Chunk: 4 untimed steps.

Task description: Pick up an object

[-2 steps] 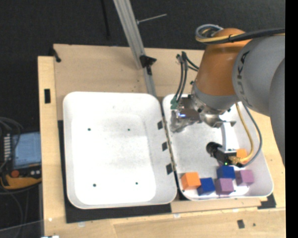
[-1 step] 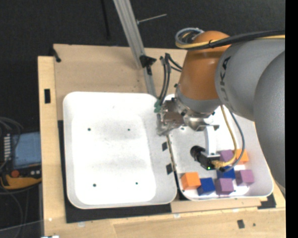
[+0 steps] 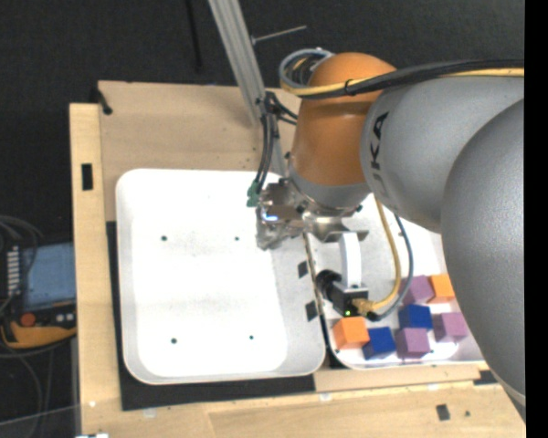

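Arm (image 3: pixel 420 135) hides most of right bin (image 3: pixel 384 359) — blocks (image 3: pixel 411 322) visible at 5 o'clock; gripper (image 3: pixel 274 226) state indeterminate.

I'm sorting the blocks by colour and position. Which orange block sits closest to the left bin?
The orange block at the right bin's lower left corner, beside a blue block. The other orange block lies farther right, next to a purple block.

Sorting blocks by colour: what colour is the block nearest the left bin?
Orange block, seen in the camera view.
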Each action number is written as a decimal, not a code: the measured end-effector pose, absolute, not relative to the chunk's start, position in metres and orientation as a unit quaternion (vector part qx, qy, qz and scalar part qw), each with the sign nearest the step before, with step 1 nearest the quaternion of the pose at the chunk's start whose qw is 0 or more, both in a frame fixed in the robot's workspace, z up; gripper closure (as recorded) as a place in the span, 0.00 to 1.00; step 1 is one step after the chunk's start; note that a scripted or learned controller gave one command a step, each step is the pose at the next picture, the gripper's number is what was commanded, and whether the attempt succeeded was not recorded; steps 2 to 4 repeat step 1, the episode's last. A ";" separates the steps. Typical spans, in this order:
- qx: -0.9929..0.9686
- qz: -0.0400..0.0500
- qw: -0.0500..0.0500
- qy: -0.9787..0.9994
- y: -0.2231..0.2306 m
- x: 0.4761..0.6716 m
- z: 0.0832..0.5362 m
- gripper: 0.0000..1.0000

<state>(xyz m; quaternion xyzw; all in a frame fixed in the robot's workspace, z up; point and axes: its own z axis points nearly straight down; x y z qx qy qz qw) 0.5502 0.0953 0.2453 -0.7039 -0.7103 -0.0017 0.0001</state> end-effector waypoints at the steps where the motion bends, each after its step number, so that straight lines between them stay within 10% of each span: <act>1: -0.706 -0.001 0.000 -0.708 0.092 0.550 0.244 0.00; 4: -0.706 -0.001 0.000 -0.708 0.092 0.550 0.244 0.00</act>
